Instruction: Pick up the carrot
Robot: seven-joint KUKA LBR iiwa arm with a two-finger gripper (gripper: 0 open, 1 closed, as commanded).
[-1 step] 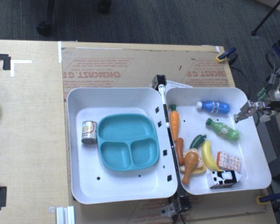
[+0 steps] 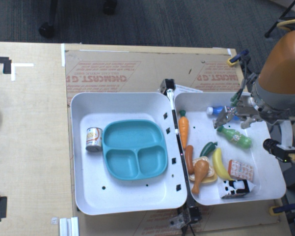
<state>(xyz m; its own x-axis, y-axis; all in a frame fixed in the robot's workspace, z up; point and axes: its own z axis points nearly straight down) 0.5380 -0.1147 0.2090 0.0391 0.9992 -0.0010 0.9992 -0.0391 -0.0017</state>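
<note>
- The carrot [image 2: 183,130] lies in the right bin [image 2: 272,178], against that bin's left wall, just beside the divider between the two bins; its green top points toward the far edge and its orange tip toward the near edge
- The gripper [image 2: 225,118] hangs over the far part of the right bin, well apart from the carrot; nothing is visible between its fingers, and whether they are apart or together cannot be told from this view
- A green bottle [image 2: 235,136] lies just below the gripper in the view, and a blue-and-white item [image 2: 215,110] lies beside it on the far side
- Near the carrot's tip lie a sausage [image 2: 189,159], a drumstick [image 2: 200,171], a dark green pepper [image 2: 208,148] and a banana [image 2: 220,163]
- Toward the near right of the same bin are a red-and-white packet [image 2: 240,170] and a black-and-white carton [image 2: 234,189]
- The left bin [image 2: 83,191] holds a teal sectioned tray [image 2: 134,149] and a small can [image 2: 93,139] standing just left of the tray
- Both bins sit on a sheet of cardboard [image 2: 118,73] on the bench
</note>
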